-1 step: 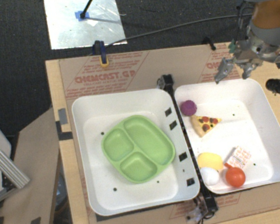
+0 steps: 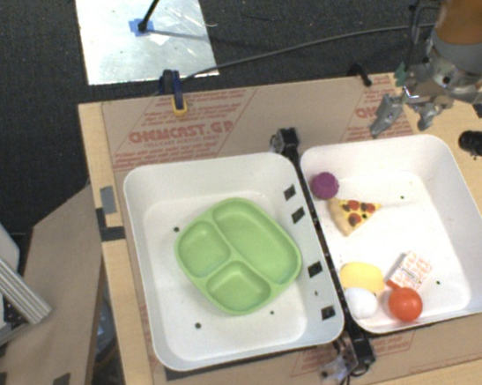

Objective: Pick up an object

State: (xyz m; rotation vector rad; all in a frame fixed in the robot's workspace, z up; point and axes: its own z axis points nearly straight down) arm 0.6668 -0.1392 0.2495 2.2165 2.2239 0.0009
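- Claw point(image 2: 401, 113): spread apart, grasping nothing, poised above the far rim of the right bin point(image 2: 456, 201).
- Purple ball point(image 2: 325, 185) and pizza slice point(image 2: 353, 212): nearest the claw, below-left of it.
- Lemon point(image 2: 362, 276), white ball point(image 2: 361, 302), tomato point(image 2: 405, 305), packet point(image 2: 409, 270): farther from it, by the bin's near edge.
- Green tray point(image 2: 236, 255): left bin point(image 2: 155, 244), well apart from the claw.

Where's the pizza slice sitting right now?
The pizza slice lies in the right bin, in its upper left part, just below the purple ball and near the divider between the bins.
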